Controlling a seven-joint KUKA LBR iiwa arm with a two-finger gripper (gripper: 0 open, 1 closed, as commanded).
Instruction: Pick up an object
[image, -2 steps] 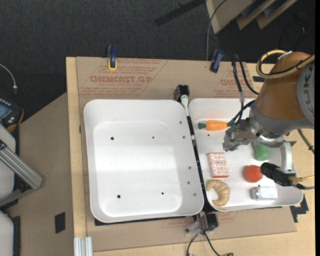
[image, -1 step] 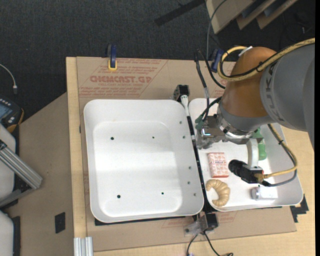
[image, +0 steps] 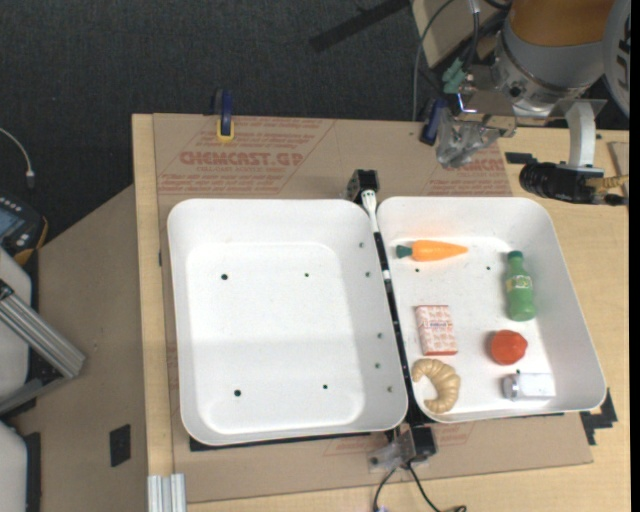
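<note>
The right bin (image: 560, 235) holds several objects. An orange carrot (image: 432, 251) lies near its far left. A green bottle (image: 518, 286) stands along the right side. A pink patterned packet (image: 436, 329) lies in the middle, a red tomato (image: 508, 347) to its right. A tan croissant (image: 438, 384) rests at the front left, and a small white and grey block (image: 529, 386) at the front right. My gripper (image: 460, 148) hangs high above the bench behind the right bin's far edge, away from every object, with nothing seen between its fingers.
The left bin (image: 200, 300) sits beside the right one, joined by a black divider strip (image: 381, 270). A blue and yellow clamp (image: 225, 115) stands at the bench's far left edge. Brown cardboard (image: 250, 155) surrounds both bins.
</note>
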